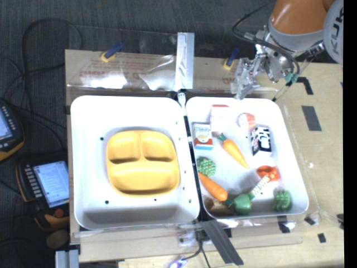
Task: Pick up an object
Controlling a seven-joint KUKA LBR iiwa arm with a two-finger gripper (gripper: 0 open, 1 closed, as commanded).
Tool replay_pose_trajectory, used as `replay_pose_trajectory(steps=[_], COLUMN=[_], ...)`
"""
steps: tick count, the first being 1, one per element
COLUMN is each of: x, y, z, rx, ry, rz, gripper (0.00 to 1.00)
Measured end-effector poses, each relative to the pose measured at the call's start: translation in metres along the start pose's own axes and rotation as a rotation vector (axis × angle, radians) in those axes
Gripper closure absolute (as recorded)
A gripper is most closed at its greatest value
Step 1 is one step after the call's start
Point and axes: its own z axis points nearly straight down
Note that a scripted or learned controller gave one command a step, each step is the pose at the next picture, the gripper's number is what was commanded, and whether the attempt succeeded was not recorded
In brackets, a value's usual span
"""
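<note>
My gripper [244, 88] hangs above the far rim of the right bin [290, 144], fingers pointing down and apart, with nothing between them. Below it in that bin lie several toy foods: a white carton [219, 116], a small juice box [203, 136], a carrot [234, 150], a second carrot [212, 186], a black and white carton [261, 139], a red and white packet [246, 120], a green berry cluster [206, 166], a green pepper [242, 203], a broccoli piece [282, 200] and a red and white tube [264, 178].
The left bin [89, 121] holds a yellow divided plate [143, 161]. A clear plastic sheet [134, 71] lies behind the bins. A divider wall [189, 155] separates the two bins. A tablet [47, 181] and cables sit off the bench at the left.
</note>
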Motion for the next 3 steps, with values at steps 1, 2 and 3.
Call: replay_pose_trajectory(steps=[1, 2, 3], x=[-0.001, -0.003, -0.004], y=[-0.001, -0.001, -0.002], z=[-0.010, -0.020, -0.031], rx=[0.002, 0.003, 0.005], ry=[-0.005, -0.011, -0.016], rz=[0.001, 0.002, 0.002], gripper=[1.00, 1.00, 1.00])
